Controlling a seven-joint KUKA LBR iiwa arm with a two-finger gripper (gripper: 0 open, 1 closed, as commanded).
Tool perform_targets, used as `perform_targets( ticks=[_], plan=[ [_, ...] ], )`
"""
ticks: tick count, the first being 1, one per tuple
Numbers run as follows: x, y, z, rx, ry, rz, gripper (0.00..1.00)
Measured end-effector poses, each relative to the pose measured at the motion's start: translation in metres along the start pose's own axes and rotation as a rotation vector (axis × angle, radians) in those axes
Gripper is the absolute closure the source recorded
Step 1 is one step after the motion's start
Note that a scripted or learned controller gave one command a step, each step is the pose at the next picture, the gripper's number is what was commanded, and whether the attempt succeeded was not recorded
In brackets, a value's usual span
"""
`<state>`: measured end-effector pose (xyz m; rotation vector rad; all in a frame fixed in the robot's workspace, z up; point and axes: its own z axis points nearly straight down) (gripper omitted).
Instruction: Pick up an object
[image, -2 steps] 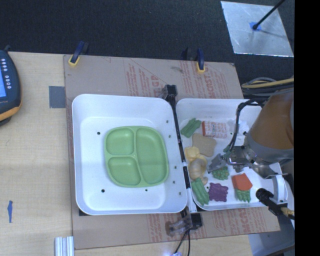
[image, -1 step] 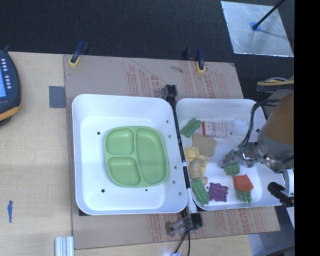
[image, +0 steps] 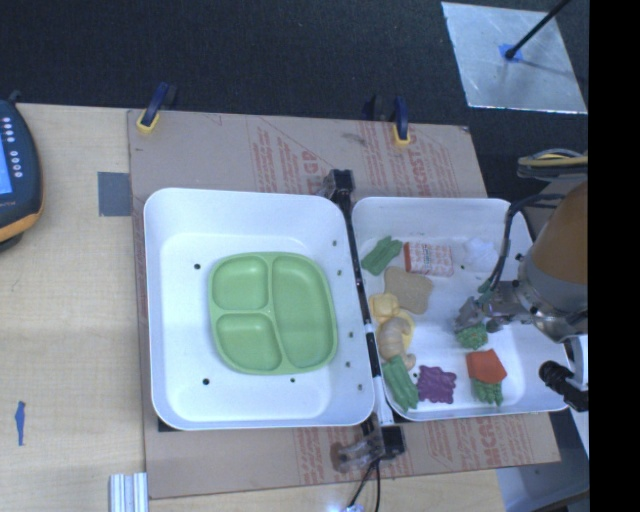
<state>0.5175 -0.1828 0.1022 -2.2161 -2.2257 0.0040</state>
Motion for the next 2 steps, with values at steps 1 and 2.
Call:
perform_targets(
  ticks=[1, 2],
  plan=[
    [0.070, 0.086, -0.037, -0.009, 0.002, -0.008, 1.00],
    [0.154, 0.112, -0.099, -0.007, 0.003, -0.008, 1.00]
  ],
)
